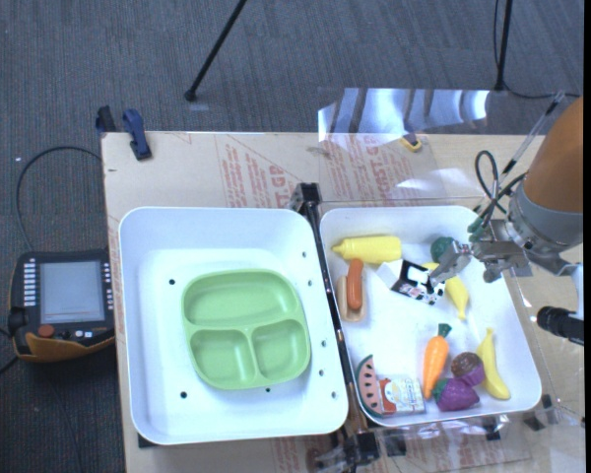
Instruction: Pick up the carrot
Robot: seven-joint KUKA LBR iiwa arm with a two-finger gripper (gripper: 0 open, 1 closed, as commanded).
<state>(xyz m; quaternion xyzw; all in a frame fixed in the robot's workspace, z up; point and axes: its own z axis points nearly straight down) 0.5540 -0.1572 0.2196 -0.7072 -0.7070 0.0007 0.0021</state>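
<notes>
Toys crowd the near edge of the right bin [520, 315]: a watermelon slice [369, 384], a small packet [406, 394], a purple fruit [460, 382] and a banana [492, 367]. Just behind them the carrot [434, 360] lies free, leafy end pointing away, with bare floor around its top, probably room for fingers. Farther back, the gripper [443, 264] hovers above a black-and-white card [412, 280], well apart from the carrot; how wide it stands I cannot tell. The left bin [148, 294] carries a green tray [244, 327].

The orange carrot [434, 361], green-topped, lies nearly upright in the right bin [414, 215], near its front edge.
</notes>
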